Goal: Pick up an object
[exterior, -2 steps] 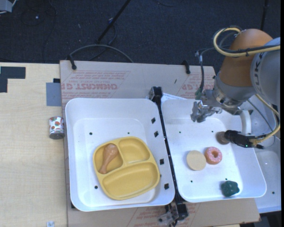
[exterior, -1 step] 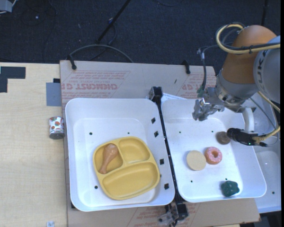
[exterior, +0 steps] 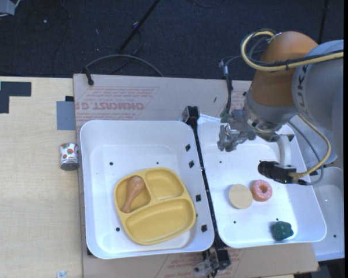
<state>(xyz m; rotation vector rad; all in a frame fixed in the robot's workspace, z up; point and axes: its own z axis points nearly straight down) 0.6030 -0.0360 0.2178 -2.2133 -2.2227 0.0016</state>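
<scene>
In the right bin (exterior: pixel 313 225) lie a round tan cookie-like disc (exterior: pixel 240 196), a pink frosted donut (exterior: pixel 261 190) touching its right side, and a small dark green lump (exterior: pixel 282 230) near the front right corner. My gripper (exterior: pixel 228 141) hangs over the bin's back left part, above and to the left of the disc and donut. Nothing shows between its fingers. The grey arm with its orange band (exterior: pixel 281 62) comes in from the right behind it.
The left bin (exterior: pixel 98 155) bears a yellow three-part plate (exterior: pixel 162 219) with a toy chicken drumstick (exterior: pixel 132 191) in its left compartment. A small patterned can (exterior: pixel 69 156) lies on the bench left of the bins. A black cable plug (exterior: pixel 274 171) hangs over the right bin.
</scene>
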